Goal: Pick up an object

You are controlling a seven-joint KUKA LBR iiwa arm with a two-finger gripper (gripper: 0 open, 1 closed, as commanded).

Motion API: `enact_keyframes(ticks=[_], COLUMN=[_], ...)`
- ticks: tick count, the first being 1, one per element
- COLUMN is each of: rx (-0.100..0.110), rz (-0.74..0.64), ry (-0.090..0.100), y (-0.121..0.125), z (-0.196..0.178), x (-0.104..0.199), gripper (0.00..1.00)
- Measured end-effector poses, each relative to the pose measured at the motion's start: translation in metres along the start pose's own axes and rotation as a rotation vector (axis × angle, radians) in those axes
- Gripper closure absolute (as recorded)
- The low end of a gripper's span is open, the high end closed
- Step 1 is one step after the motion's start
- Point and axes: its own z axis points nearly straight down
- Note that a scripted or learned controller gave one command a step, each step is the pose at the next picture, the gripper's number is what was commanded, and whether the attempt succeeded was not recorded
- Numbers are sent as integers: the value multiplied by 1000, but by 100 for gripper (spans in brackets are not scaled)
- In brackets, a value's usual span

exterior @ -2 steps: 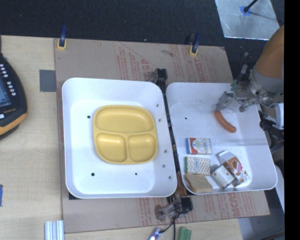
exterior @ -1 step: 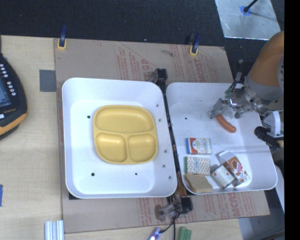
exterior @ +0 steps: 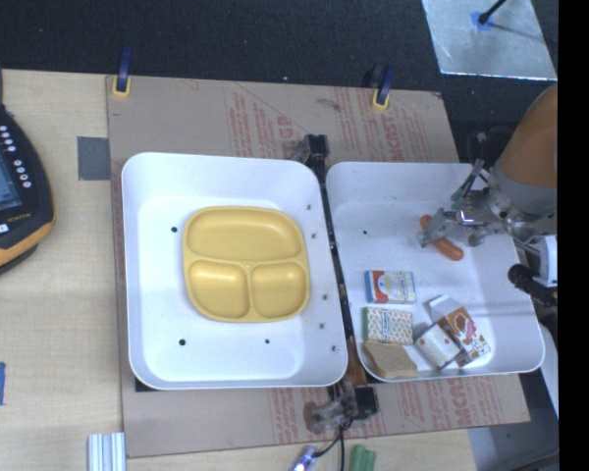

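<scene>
Currently the hand (exterior: pixel 455 218) sits low in the right bin (exterior: pixel 373 189) at its 1 o'clock area, fingers straddling the orange hot dog (exterior: pixel 442 244); whether they are clamped on it cannot be told. Small food packets (exterior: pixel 390 286) and a brown slice (exterior: pixel 389 359) lie toward 6 o'clock of that bin. At 9 o'clock, the left bin (exterior: pixel 147 263) carries a yellow divided plate (exterior: pixel 245 263) on the counter (exterior: pixel 49 341).
</scene>
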Motion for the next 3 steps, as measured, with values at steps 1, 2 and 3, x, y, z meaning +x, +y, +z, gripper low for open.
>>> enact_keyframes(ticks=[1,2,3], rx=[1,6,-2], rz=[-1,-1,-1], ry=[0,3,1], y=[0,47,-7], z=[-11,-7,-101], x=[-1,92,159], gripper=[100,100,100])
